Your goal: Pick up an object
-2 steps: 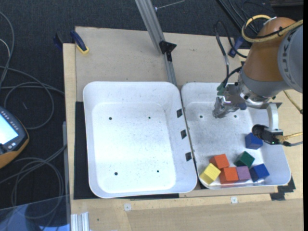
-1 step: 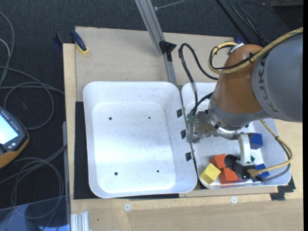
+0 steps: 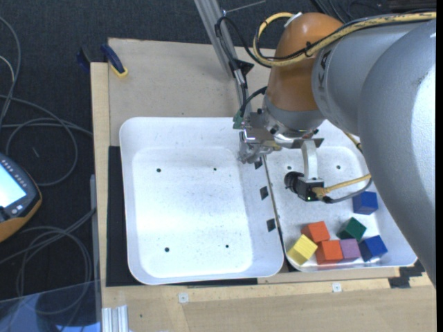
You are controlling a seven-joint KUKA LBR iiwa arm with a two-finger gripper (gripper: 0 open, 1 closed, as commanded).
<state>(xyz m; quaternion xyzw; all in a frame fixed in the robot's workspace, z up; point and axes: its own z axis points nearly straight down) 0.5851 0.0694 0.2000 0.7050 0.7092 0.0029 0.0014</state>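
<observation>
Looming closest to the lens at right: grey arm (image 3: 387,102), orange band (image 3: 304,54) above the wrist, reaching leftward across the right bin (image 3: 339,163). Hanging at its end: tool (image 3: 250,152), hovering toward the far side over the seam where the right bin is meeting the left bin (image 3: 187,199). Carrying nothing visible, and showing too little of its tip for telling how far open it is standing.

Lying well apart from the tool, in the near corner of the right bin: small coloured blocks crowding together. Running from the seam rightward: yellow block (image 3: 302,249), orange block (image 3: 318,231), second orange block (image 3: 329,252), purple block (image 3: 350,249), green block (image 3: 356,227), blue block (image 3: 374,246), all touching or nearly touching. Sitting a little farther back and alone: second blue block (image 3: 365,202). Bearing both bins: wooden tabletop (image 3: 173,81).

Judging by appearance: looking like light, stiff cubes, unlikely to be yielding or breaking under a squeeze. Flat faces probably giving fair purchase, smooth surfaces possibly slipping under an off-centre pinch.

Offering the easiest hold: second blue block, standing with free space around it and inviting a pinch across two opposite flat faces near mid-height. Demanding more care: the packed cluster, neighbours leaving little room for descending beside any one block. Exposing at least one free side at the cluster's left edge: yellow block.
</observation>
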